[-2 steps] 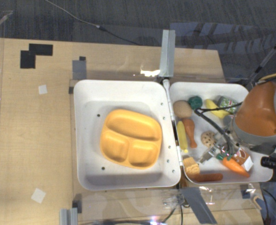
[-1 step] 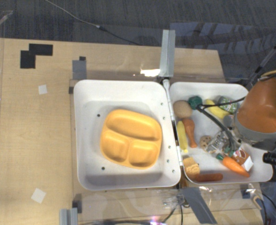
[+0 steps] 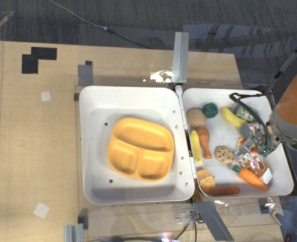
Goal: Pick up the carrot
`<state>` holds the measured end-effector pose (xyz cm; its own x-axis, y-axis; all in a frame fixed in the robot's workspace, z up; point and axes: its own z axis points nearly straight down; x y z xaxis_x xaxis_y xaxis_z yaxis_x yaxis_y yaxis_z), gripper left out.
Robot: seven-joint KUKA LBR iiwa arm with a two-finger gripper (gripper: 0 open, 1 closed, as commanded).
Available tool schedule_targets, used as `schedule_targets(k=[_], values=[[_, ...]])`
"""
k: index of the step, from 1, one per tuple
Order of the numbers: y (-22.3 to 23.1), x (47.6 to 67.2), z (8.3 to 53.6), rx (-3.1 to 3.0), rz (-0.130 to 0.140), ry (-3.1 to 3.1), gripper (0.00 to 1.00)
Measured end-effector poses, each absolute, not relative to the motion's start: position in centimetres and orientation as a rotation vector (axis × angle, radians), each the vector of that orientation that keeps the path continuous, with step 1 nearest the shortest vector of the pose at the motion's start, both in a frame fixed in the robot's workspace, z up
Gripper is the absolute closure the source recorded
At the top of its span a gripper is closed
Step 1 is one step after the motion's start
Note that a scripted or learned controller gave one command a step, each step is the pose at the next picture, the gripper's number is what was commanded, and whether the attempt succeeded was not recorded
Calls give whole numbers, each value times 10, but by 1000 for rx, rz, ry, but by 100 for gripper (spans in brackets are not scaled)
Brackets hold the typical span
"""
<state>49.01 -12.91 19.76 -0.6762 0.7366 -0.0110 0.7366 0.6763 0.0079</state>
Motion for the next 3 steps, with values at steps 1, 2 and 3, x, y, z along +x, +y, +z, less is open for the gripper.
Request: schedule_targets(k=[1,2,3], values=[[-3,489,185,1641,9,2674,100],[-73,488,185,2209,3,2227,100],[-93,488,200,2519,2,1873,100]])
